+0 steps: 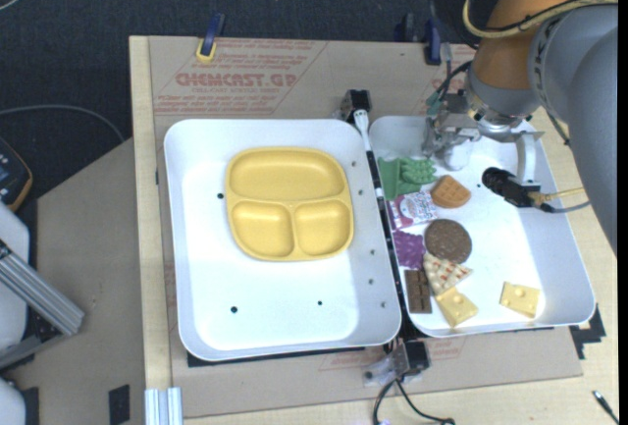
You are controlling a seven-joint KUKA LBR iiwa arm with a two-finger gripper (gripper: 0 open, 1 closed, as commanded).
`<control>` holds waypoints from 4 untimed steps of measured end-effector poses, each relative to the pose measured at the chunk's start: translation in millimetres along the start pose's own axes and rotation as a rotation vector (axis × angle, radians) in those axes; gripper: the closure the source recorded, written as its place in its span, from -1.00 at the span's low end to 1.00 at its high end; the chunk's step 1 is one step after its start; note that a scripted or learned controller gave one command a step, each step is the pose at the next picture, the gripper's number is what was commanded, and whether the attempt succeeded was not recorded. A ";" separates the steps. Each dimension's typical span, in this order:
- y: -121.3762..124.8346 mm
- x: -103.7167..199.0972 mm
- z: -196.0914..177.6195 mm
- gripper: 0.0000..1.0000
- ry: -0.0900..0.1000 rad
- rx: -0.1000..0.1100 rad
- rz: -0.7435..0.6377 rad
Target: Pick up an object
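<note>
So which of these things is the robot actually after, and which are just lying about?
For the job: claw; green toy, orange piece, brown disc, cheese wedges, all in the right bin.

Lying about: yellow divided tray, left bin, yellow clamp.

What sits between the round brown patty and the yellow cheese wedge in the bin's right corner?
In the camera view, only bare white bin floor lies between the patty and the cheese wedge.

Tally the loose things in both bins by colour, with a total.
Yellow: 3, the divided tray and two cheese wedges
Green: 1, leafy piece
Brown: 3, round patty, chocolate bar, orange-brown nugget
Purple and white: 1, packet
Pizza slice: 1
Total: 9
</note>
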State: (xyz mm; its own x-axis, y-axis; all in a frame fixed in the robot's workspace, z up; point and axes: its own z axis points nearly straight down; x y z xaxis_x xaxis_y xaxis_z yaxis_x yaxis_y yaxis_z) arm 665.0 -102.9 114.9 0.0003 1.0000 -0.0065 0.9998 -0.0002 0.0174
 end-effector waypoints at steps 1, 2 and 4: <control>3.9 -5.8 -45.2 1.00 0.005 0.011 0.000; -1.8 -8.9 -92.9 1.00 0.005 0.011 0.001; -40.5 10.1 -106.9 1.00 0.008 0.022 0.000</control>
State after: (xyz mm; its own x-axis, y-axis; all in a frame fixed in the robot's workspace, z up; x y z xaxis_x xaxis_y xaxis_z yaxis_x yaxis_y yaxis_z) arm 622.6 -92.0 221.0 0.0003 1.0000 0.0013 1.0000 -0.0003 -0.0045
